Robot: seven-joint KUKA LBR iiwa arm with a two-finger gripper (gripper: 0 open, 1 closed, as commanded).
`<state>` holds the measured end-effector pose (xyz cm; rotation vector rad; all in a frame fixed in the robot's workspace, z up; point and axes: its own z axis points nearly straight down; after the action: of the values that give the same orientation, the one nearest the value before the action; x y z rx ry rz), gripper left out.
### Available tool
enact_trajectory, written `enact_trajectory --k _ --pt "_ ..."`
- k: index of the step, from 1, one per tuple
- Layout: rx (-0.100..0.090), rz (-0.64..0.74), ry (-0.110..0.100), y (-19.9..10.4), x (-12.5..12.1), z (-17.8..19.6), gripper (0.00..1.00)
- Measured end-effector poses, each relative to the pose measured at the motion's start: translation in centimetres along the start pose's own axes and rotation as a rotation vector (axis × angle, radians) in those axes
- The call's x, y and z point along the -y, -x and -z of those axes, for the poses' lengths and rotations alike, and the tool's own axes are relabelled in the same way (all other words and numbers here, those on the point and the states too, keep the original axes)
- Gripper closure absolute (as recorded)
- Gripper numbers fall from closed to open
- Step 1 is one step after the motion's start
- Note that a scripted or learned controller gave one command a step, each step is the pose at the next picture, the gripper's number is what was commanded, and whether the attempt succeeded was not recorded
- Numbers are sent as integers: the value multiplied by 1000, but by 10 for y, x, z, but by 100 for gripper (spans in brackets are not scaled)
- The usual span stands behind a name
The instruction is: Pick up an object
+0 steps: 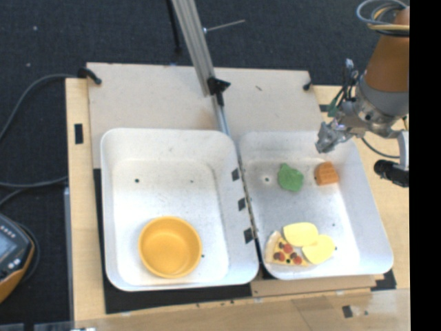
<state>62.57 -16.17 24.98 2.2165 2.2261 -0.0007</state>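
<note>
Nearest us sat the yellow bowl (pixel 169 246); our gripper (pixel 329 141) hovered just above the orange block (pixel 326 174), seemingly empty-handed, jaw spread unreadable, every pick left undone.

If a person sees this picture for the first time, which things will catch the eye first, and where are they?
The yellow bowl stands out most, alone in the near part of the left bin. In the right bin lie a green piece and an orange block side by side, with a pizza slice and yellow pieces at the near edge. The robot's hand hangs just above the orange block.
</note>
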Motion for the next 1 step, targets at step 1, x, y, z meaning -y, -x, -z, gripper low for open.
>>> enact_trajectory --k 1 --pt "-1 1 2 -49 21 9 100"
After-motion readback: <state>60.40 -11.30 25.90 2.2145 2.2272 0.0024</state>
